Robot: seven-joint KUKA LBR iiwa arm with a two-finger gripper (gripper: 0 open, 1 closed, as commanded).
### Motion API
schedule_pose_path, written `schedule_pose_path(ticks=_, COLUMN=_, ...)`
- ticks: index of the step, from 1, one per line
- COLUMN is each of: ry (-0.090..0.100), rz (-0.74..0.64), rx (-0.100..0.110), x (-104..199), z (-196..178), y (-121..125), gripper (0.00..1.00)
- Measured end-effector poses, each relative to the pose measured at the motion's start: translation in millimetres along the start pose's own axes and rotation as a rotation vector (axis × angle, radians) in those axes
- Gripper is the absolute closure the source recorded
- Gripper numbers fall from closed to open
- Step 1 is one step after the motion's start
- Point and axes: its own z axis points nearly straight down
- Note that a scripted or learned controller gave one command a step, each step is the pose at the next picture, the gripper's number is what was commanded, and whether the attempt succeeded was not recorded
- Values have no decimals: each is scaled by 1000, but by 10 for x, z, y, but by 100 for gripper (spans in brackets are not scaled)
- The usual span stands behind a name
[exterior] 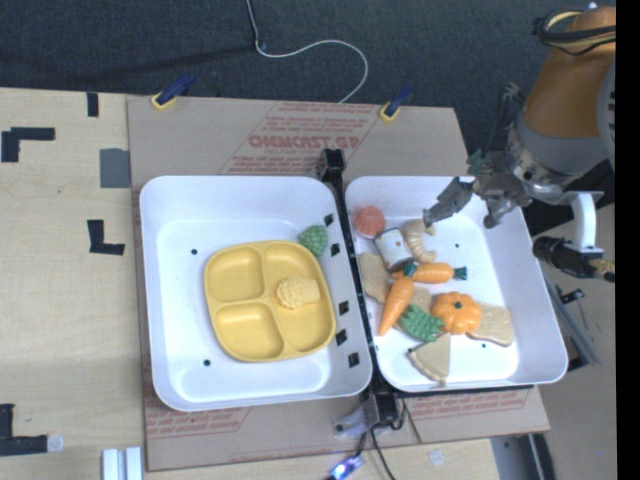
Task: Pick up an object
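smooth tapered orange carrot (pixel 396 304), ridged pumpkin (pixel 458 310)

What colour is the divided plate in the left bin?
Yellow: the divided plate shows best in the camera view.

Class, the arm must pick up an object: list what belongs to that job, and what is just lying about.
Job: two-finger gripper; right white bin; orange toy carrot; small orange pumpkin.

Lying about: yellow divided plastic tray; yellow toy corn cob; white cable.
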Motion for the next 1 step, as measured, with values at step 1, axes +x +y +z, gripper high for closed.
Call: schedule_pose_path(ticks=1, ry=-2, rz=-3, rx=-12, x=1, z=-68, y=20, gripper=0)
